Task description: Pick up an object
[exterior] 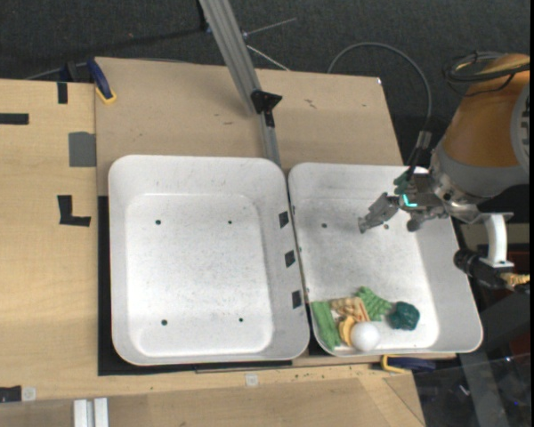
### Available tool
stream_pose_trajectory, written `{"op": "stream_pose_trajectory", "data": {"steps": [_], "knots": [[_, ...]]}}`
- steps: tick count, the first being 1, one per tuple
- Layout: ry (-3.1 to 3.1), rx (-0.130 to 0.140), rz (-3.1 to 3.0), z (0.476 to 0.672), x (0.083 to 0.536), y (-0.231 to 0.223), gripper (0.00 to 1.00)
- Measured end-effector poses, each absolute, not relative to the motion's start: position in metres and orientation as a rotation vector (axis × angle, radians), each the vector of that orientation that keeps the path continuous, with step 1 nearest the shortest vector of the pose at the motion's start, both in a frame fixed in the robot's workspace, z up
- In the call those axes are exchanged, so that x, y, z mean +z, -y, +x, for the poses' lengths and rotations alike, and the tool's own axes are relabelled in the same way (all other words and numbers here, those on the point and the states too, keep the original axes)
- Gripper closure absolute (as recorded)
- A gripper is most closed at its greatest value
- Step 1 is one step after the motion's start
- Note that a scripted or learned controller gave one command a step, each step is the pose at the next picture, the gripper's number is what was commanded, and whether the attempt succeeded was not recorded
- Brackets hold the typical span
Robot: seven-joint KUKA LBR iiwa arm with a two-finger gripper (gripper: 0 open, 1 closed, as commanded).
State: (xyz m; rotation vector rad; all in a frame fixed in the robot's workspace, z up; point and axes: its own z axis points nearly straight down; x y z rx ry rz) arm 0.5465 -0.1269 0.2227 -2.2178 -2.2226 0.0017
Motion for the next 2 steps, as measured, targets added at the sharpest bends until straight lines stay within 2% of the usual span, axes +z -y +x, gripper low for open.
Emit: {"op": "stream_pose_trajectory", "data": {"steps": [2], "knots": [[2.219,0.008,-2.215,0.546,0.115,0.127,0.00]]}}
